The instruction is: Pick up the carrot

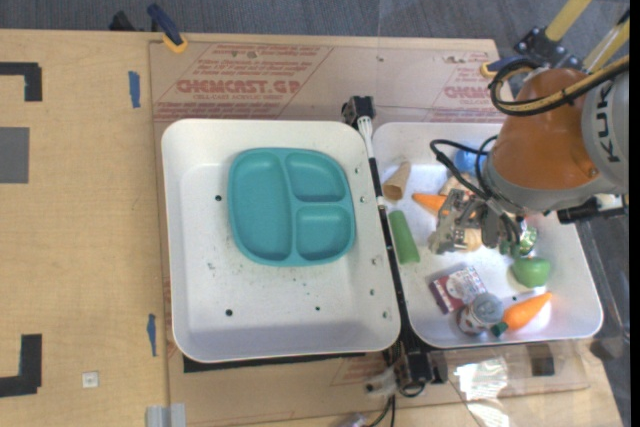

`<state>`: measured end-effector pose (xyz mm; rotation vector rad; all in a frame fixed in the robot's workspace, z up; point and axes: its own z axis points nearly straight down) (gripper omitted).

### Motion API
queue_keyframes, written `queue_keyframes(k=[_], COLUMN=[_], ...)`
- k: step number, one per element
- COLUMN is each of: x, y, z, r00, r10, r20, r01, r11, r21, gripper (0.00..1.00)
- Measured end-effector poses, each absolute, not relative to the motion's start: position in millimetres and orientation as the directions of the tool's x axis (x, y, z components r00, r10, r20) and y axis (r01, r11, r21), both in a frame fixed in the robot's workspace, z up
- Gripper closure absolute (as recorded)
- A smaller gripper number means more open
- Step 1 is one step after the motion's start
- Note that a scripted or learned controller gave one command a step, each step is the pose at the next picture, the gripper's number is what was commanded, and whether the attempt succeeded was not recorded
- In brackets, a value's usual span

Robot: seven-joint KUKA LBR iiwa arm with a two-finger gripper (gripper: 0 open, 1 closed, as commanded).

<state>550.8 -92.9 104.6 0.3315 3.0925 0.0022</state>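
The arm (560, 130), grey with its orange band, reaches in from the right and hangs over the right bin (590, 310), its jaws (462, 223) pointing down among the clutter near the bin's middle; the metal parts blur together there, so I cannot tell how wide they stand or whether anything sits between them. Two orange, carrot-like pieces lie in this bin. One carrot (527, 311) rests near the front right corner, its tip pointing toward the right wall, just beside a small round grey piece (485, 307) and a red-and-white packet (455, 287). The other orange piece (430, 202) lies just left of the jaws, close to them; whether they touch is unclear. A green pepper-like item (532, 270) sits between the jaws and the front carrot. A long green stick (403, 236) lies along the bin's left wall, with a tan cylinder (397, 180) above it. A blue item (464, 161) peeks out beneath the arm. The left bin (200, 315) holds a teal divided plate (290, 205) with three compartments, set toward its upper middle. Both bins sit on a cardboard sheet (240, 80) on the desk (70, 215).
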Motion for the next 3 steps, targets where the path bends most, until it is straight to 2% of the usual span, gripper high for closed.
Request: queue_keyframes(k=[1,2,3], x=[541.3,517.0,554.3], y=[-5,-12,-19], z=[187,186,186], r00=[-0.844,-0.999,-0.985], r10=[0.537,-0.035,0.171], r20=[-0.007,-0.004,-0.008], r01=[0.537,-0.035,0.171], r11=[0.844,0.999,0.985], r21=[0.007,0.001,0.002], gripper=[1.00,1.00,1.00])
